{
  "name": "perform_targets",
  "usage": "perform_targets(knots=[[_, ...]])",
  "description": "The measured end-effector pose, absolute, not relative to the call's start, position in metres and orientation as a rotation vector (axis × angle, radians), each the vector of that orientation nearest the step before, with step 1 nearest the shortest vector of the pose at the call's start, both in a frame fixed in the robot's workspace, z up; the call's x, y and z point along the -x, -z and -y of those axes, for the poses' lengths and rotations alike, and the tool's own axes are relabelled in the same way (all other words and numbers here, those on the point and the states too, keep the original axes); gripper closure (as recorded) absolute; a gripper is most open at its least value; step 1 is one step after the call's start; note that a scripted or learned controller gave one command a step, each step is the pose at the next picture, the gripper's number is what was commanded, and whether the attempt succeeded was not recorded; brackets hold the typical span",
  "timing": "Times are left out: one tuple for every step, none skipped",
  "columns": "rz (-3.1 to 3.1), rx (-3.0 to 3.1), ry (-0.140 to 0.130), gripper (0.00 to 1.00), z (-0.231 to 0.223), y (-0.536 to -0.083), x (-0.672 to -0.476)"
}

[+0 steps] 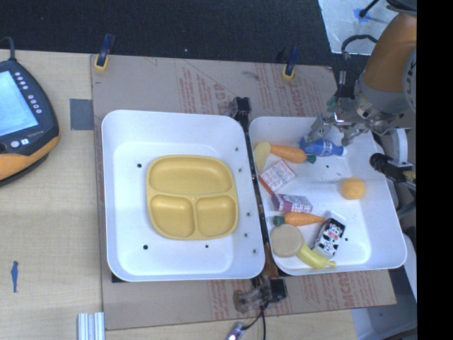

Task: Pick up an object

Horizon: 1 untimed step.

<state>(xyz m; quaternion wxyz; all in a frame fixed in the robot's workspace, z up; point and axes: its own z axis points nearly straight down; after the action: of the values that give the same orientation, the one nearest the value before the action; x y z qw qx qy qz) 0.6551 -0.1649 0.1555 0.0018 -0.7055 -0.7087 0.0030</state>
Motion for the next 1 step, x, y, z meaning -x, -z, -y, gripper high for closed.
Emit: perform_targets(knots=[[2.211,2.206,-0.026,0.00,0.1176,-0.0886,-0.6518]])
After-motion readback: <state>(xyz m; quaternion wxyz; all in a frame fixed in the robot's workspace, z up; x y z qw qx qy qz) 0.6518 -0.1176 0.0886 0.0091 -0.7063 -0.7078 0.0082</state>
